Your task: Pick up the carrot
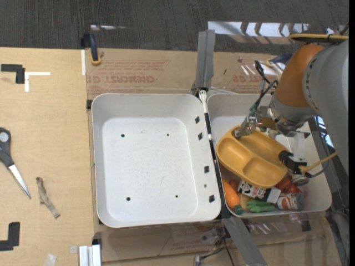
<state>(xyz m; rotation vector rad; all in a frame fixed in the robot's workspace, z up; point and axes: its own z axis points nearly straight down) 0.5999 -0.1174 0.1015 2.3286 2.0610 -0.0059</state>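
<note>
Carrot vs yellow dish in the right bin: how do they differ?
The carrot is orange, small and slender; the yellow dish is mustard yellow, broad and divided into compartments. The carrot lies low by the bin's left wall, near the front corner, partly hidden under the dish's edge; the dish sits tilted on top of the clutter, mostly exposed. The end effector is at the dish's rear rim, away from the carrot. Both are in the right bin.

At the right edge of the frame we see the arm (327,82), a bulky rounded body with a smooth grey shell. We note a broad orange band (297,76) above its wrist, with thin black cables (265,85) looping beside it over metallic fittings.
</note>
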